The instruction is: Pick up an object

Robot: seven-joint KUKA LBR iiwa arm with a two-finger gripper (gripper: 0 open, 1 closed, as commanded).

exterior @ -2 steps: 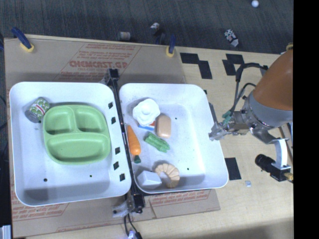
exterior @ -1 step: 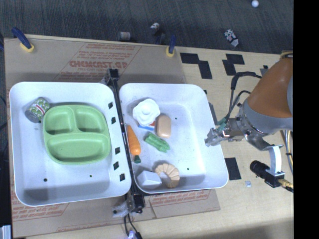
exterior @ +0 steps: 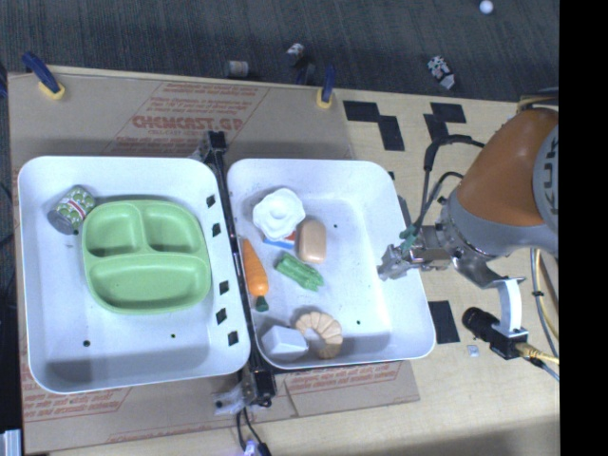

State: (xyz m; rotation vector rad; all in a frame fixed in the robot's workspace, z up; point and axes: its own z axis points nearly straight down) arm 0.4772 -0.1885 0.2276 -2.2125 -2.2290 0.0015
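Note:
The right bin (exterior: 370, 207) holds several items: a white swirl-shaped piece (exterior: 278, 214), a tan bread-like piece (exterior: 312, 240), a green pod (exterior: 299, 273), an orange carrot (exterior: 254, 269), a croissant (exterior: 320, 331) and a pale grey piece (exterior: 282, 342). My gripper (exterior: 394, 259) hangs at the right edge of that bin, apart from all of them, with nothing seen held in it. The arm's orange band (exterior: 508, 174) sits to its right.
The left bin (exterior: 47, 350) carries a green divided plate (exterior: 147, 255) and a small can (exterior: 70, 207) at its upper left. A black divider (exterior: 228, 245) runs between the bins. Clamps (exterior: 43, 76) pin the cardboard at the back.

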